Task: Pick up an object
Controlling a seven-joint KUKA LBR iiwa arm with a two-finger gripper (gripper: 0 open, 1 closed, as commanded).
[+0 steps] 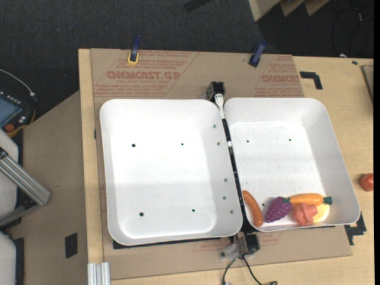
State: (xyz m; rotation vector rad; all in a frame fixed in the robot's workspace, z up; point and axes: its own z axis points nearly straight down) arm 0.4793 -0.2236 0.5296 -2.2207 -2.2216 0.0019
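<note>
Several toy foods lie along the near edge of the right bin point(279, 117). An orange-brown sausage point(252, 208) rests against the bin's left wall. Beside it sits a bunch of purple grapes point(277, 209). To the right of the grapes an orange carrot point(309, 199) lies across a red piece point(302, 214) and a pale yellow piece point(321, 214).
The left bin point(160, 165) sits beside the right one on a brown cardboard sheet point(154, 70) held by two clips at the back. A small red object point(367, 182) lies on the bench past the right bin's right rim. Cables run at the near edge.
</note>
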